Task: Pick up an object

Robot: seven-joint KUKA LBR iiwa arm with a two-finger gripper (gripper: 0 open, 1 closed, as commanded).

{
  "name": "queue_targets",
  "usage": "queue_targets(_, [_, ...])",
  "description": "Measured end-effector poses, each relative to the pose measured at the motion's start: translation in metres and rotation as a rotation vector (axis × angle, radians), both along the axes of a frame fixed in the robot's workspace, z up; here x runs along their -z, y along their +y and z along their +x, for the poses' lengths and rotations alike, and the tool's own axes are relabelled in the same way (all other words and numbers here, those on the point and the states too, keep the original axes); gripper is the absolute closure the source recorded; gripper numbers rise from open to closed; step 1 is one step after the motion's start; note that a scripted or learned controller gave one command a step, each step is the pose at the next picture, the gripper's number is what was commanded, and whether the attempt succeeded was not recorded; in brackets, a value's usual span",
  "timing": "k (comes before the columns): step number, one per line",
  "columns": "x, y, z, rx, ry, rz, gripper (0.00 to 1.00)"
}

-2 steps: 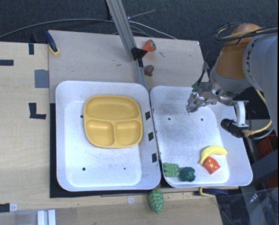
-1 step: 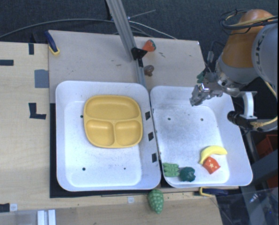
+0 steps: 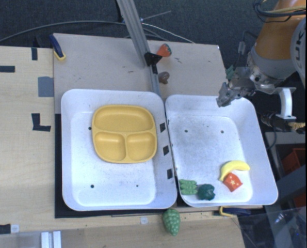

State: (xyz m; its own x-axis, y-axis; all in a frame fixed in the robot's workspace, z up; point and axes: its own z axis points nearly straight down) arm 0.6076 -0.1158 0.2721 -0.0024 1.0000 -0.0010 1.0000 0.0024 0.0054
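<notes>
In the right bin (image 3: 215, 112), near its front right corner, lie a yellow banana (image 3: 235, 167) and a small red block (image 3: 232, 182) touching it. Two green toys (image 3: 197, 188) sit side by side at the bin's front edge. My gripper (image 3: 225, 98) hangs over the bin's back right corner, far from all of these, with nothing visibly held.
A yellow three-part plate (image 3: 124, 133) lies in the left bin (image 3: 76, 185). A green bumpy toy (image 3: 171, 221) rests on the bench in front of the bins. A grey pole (image 3: 135, 25) rises behind them, with a red-orange piece (image 3: 164, 50) and a brown piece (image 3: 163, 77) beside it.
</notes>
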Motion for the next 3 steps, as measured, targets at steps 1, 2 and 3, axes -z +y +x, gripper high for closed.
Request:
queue_targets(1, [0.013,0.056,0.001,-0.004,0.007,0.002,1.0])
queue_targets(2, [0.029,0.109,0.02,-0.005,0.008,0.002,1.0])
queue_targets(3, [0.038,0.152,0.029,-0.003,0.007,0.001,1.0])
